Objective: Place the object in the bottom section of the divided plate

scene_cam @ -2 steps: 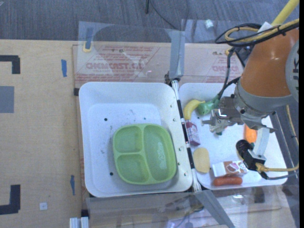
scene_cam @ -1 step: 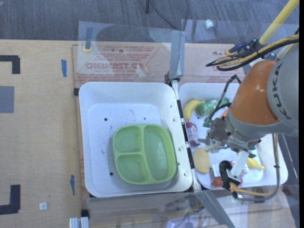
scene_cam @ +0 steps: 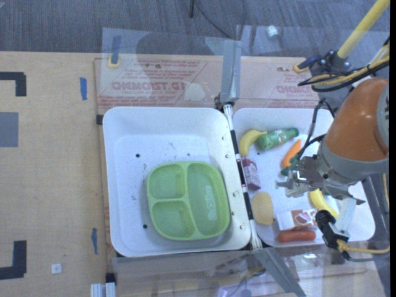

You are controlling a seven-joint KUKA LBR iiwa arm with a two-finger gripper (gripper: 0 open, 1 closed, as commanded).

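A light green divided plate [scene_cam: 187, 199] lies in the left white bin [scene_cam: 124, 141]. It has two small sections on its left side and one long section on its right, and all three look bare. My gripper [scene_cam: 296, 182] hangs over the middle of the right bin [scene_cam: 272, 119], below the orange wrist band. It sits just right of a pale yellow oval object [scene_cam: 263, 207] and left of a small yellow banana [scene_cam: 320, 200] that the arm partly covers. An orange carrot [scene_cam: 291, 154] lies just above the gripper.
The right bin also holds a yellow banana [scene_cam: 249, 140], a green bottle [scene_cam: 276, 138], a dark red packet [scene_cam: 250, 172], a red sausage [scene_cam: 296, 234] and a small printed card [scene_cam: 302, 217]. A ridge [scene_cam: 238, 172] divides the two bins. Cables [scene_cam: 334, 67] hang at the upper right.
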